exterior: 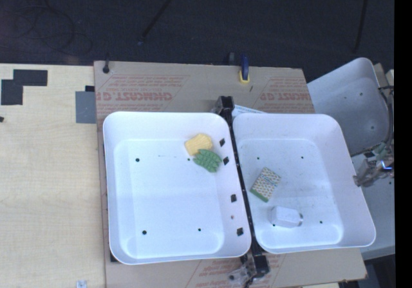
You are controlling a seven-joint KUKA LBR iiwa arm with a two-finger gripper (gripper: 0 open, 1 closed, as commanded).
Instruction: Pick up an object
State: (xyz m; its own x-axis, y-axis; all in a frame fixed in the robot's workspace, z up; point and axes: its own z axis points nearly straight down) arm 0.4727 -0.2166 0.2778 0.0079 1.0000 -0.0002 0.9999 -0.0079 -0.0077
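Note:
The left bin (161,235) holds a yellow block (197,144) near its far right corner. A green bumpy object (208,161) lies touching the block's near side. In the right bin (322,132) a small flat pad with a green and white pattern (265,184) lies tilted, left of the middle. A pale grey-white object (286,217) rests near that bin's front wall.
Both bins sit on a brown cardboard sheet (167,90) held by a blue and yellow clamp (244,72) at the back. Black clips (233,198) run along the seam between the bins. A grey metal plate (351,93) and some hardware (373,171) stand at the right. Pale bench top (45,183) lies to the left.

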